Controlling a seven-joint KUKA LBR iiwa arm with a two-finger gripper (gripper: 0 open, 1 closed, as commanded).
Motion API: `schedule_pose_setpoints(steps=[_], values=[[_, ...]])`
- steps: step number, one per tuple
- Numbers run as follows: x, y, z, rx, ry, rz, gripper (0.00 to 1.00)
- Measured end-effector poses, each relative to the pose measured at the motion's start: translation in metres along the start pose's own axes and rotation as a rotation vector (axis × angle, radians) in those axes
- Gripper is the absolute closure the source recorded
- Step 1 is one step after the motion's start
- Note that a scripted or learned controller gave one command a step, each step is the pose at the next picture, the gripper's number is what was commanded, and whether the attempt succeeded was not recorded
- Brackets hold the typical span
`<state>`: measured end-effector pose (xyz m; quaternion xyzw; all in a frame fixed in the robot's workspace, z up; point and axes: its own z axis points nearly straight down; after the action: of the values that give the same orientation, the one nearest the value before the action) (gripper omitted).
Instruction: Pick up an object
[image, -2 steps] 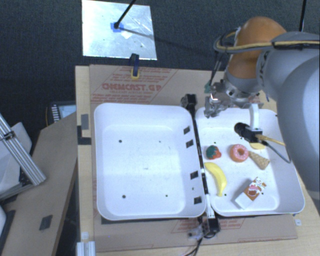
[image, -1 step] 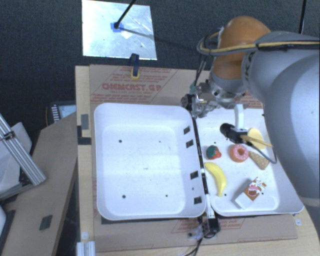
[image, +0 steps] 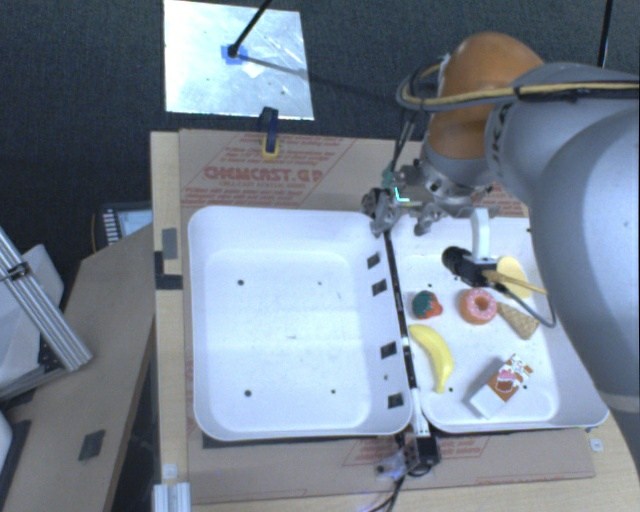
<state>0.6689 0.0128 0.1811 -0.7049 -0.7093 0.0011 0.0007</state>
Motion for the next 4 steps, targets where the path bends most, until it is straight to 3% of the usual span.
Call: schedule_pose_setpoints(steps=[1,2,3,4], values=[[0.0,0.001,-0.007,0.002,0.0,-0.004,1.0],[0.0,0.001,-0.007,0.003,-0.001,-0.005,0.0],[-0.093,-0.021,0.0,0.002,-0.004,0.013,0.0],[-0.018,-0.014,0.0,0.0,0.003,-0.005,0.0]])
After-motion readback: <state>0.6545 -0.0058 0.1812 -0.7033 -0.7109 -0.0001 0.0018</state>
